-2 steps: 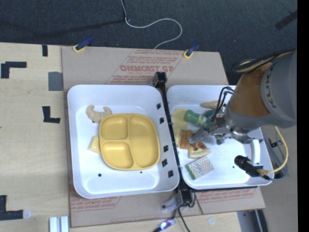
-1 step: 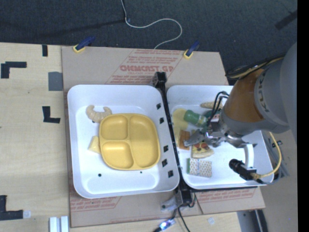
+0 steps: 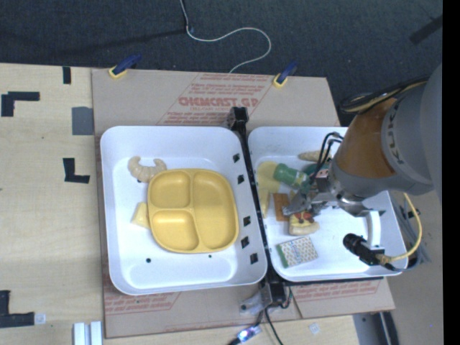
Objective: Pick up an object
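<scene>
Hovering low over the right bin (image 3: pixel 388 250), gripper (image 3: pixel 300 208) above cluttered small items (image 3: pixel 302 225). Jaw state impossible to tell. Best to centre on one item before closing.

We see a yellow divided plate (image 3: pixel 192 210) in the white left bin (image 3: pixel 115 192), and a green-speckled packet (image 3: pixel 297 251) in the right bin (image 3: pixel 327 264).

Two white bins (image 3: pixel 115 192), side by side. In the left one, three things: one yellow plate (image 3: pixel 192 210) with three sections, one tan curved piece (image 3: pixel 146 167), one pale yellow wedge (image 3: pixel 139 215) partly under the plate. In the right bin (image 3: pixel 330 263), one green bottle (image 3: pixel 291 173), one checked pad (image 3: pixel 297 251), one tan piece (image 3: pixel 310 155), and a few more small items too crowded to count.
</scene>
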Available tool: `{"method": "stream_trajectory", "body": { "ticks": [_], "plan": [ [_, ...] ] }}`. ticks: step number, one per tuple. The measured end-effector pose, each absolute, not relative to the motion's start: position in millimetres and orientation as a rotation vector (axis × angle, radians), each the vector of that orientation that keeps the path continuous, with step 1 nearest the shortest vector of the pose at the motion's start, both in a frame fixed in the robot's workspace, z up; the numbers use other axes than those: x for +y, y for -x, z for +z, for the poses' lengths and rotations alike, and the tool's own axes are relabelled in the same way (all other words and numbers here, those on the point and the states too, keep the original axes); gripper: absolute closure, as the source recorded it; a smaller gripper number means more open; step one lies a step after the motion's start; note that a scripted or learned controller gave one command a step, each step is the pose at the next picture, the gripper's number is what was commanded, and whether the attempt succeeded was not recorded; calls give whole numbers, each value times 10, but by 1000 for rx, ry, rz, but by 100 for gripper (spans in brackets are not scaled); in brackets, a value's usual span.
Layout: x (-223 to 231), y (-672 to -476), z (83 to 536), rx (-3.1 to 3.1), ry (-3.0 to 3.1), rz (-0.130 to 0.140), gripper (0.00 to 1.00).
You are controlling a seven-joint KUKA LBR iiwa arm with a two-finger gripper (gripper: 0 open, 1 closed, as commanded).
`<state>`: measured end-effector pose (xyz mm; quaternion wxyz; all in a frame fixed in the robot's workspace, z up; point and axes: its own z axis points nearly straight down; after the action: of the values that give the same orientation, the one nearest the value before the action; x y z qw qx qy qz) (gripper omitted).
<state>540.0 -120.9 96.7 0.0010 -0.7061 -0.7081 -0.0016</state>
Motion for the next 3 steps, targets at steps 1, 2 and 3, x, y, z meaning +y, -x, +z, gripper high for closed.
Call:
{"method": "stream_trajectory", "body": {
  "ticks": [1,2,3],
  "plan": [
    [-1206,-5301,1465,-2223,2221,-1,100],
    [-1274,-5369,2023,-2224,2222,-2,100],
    [-1269,-5373,2251,-2223,2220,0,100]
  ]
}}
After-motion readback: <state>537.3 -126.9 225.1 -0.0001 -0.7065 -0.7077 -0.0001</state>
